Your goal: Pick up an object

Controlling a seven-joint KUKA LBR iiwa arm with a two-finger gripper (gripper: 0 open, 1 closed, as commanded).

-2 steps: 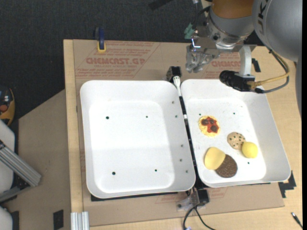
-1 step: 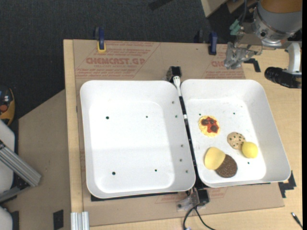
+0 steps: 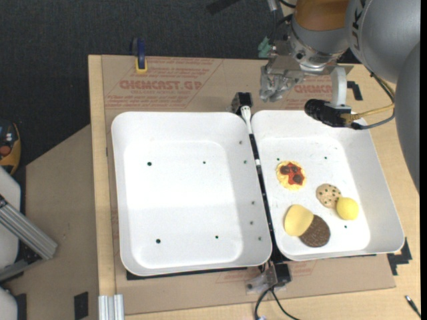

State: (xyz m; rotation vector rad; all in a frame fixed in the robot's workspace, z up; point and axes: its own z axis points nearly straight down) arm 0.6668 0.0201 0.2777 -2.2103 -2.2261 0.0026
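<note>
My gripper (image 3: 274,91) hangs high above the far edge of the right bin (image 3: 373,172), well away from the objects. Nothing sits between its fingers, which look slightly apart. In the right bin lie a small round pizza-like piece with red topping (image 3: 291,174), a speckled tan cookie (image 3: 327,194), a yellow lemon-like piece (image 3: 347,209), a larger yellow rounded piece (image 3: 297,219) and a dark brown cookie (image 3: 315,233) touching it. They cluster in the bin's near half.
The left bin (image 3: 133,199) lies beside the right one, with a black divider strip (image 3: 255,165) between them. Both rest on a cardboard sheet (image 3: 173,82). A blue-and-yellow clamp (image 3: 140,54) stands at the far left edge.
</note>
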